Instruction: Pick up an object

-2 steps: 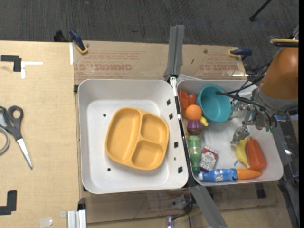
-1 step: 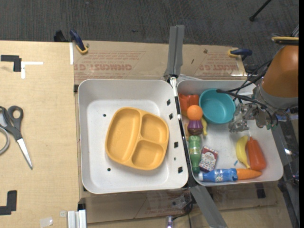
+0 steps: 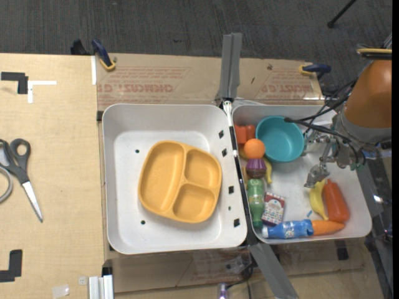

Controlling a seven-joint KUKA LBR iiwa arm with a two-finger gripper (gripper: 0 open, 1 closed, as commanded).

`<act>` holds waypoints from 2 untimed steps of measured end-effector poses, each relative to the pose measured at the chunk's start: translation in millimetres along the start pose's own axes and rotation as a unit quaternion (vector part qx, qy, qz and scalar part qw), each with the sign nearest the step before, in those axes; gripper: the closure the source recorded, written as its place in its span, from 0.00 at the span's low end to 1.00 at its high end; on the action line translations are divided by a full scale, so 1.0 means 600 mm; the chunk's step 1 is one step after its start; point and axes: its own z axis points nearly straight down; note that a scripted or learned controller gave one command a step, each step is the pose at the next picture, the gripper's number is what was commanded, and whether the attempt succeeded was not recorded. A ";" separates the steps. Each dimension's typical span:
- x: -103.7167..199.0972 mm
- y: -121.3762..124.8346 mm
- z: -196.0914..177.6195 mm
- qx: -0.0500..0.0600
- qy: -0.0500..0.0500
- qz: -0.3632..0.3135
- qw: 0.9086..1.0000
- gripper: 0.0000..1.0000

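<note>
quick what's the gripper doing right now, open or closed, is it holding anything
Gripper: down in the right bin, its tip at the banana; open or closed cannot be told, and nothing visibly held.

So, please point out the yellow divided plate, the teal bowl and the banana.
yellow divided plate (image 3: 163, 174), camera view, floor of its large compartment
teal bowl (image 3: 279, 142), camera view, inside bottom
banana (image 3: 317, 199), camera view, middle of its curved body

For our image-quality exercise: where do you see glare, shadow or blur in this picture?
Camera view: even overhead light, sharp throughout; soft glare on the orange band and the yellow divided plate; faint shadow under that plate in the left bin; the gripper area is cluttered with cables, hard to read.
</note>
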 end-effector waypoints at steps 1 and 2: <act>0.091 -0.013 0.016 -0.001 0.001 0.004 1.000 0.00; 0.089 -0.012 0.003 -0.001 0.001 0.003 1.000 1.00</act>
